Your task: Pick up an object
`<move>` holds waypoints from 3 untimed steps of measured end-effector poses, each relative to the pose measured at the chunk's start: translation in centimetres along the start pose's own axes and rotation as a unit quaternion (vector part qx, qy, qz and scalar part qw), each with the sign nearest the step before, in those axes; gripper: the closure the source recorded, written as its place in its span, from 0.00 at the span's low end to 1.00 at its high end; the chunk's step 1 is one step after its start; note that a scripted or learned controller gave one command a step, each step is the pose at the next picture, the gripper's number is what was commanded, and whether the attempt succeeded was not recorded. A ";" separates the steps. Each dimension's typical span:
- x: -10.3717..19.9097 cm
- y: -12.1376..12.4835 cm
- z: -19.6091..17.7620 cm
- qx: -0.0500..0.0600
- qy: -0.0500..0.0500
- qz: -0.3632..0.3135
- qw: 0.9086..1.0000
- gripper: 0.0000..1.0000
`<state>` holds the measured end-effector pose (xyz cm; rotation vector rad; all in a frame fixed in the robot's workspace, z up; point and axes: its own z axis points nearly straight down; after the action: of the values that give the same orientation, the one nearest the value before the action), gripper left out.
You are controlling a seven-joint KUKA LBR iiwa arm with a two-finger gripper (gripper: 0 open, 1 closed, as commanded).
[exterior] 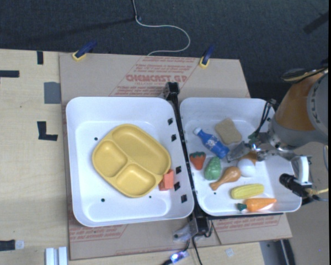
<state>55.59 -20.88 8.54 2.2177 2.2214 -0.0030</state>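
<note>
My gripper hangs low over the middle of the right bin, on the arm that reaches in from the right. It is just above a white egg and right of a blue bottle. A tan sponge-like block lies behind it. In front lie a chicken drumstick, a green pepper, a strawberry, a corn cob and a carrot. I see nothing clearly held.
The left bin holds a yellow divided plate and a small orange block by its right wall. A black divider edge separates the bins. A white cable runs behind the bench.
</note>
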 end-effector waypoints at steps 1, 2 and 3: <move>0.0 0.1 -1.2 -0.002 0.000 -0.001 1.000 1.00; 0.5 -0.4 -7.2 -0.001 0.001 0.000 1.000 1.00; 1.2 -0.5 -13.2 -0.002 0.001 0.000 1.000 1.00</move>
<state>55.04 -19.61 21.73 2.2154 2.2210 0.0036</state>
